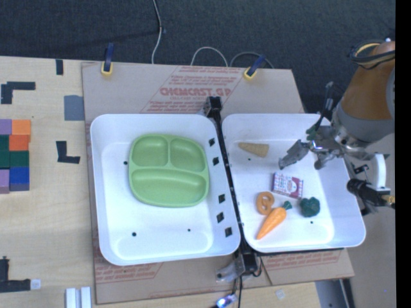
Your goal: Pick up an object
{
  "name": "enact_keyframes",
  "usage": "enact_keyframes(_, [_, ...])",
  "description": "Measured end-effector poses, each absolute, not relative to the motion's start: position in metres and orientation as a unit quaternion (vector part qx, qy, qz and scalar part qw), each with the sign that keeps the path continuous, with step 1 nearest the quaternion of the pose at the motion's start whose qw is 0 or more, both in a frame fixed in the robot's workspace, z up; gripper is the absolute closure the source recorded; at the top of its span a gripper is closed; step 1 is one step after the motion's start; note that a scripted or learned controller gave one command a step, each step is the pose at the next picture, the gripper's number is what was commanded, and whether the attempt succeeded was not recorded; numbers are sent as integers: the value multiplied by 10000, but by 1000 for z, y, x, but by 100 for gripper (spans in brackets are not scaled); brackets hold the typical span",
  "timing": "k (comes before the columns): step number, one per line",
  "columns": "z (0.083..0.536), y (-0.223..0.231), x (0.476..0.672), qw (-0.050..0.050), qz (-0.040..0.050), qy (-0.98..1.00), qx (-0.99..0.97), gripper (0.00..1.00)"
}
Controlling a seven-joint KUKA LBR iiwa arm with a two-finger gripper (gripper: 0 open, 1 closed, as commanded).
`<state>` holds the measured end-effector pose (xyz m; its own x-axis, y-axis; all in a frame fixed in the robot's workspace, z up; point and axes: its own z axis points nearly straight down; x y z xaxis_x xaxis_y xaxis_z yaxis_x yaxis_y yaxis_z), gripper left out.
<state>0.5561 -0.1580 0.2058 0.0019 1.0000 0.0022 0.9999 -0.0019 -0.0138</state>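
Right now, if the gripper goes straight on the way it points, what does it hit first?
Probably the tan wedge-shaped toy, down-left of the gripper in the right white bin. Depth is unclear; it may meet the bin floor first.

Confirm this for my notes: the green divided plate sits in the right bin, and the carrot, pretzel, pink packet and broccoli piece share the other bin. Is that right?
Not quite. The camera view shows the green divided plate in the left bin, not the right. The carrot, pretzel, pink packet and broccoli piece do share the other bin, the right bin.
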Motion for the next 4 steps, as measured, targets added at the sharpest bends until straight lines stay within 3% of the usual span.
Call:
enact_keyframes(1, [212,-158,559,6,6,-7077,-7066,0])
enact_keyframes(2, [151,-157,550,30,24,-7075,-7067,0])
enact_keyframes(3, [100,-152,542,-20,5,-7076,-7066,0])
enact_keyframes(4, [88,-156,543,-45,6,-7067,-7075,0])
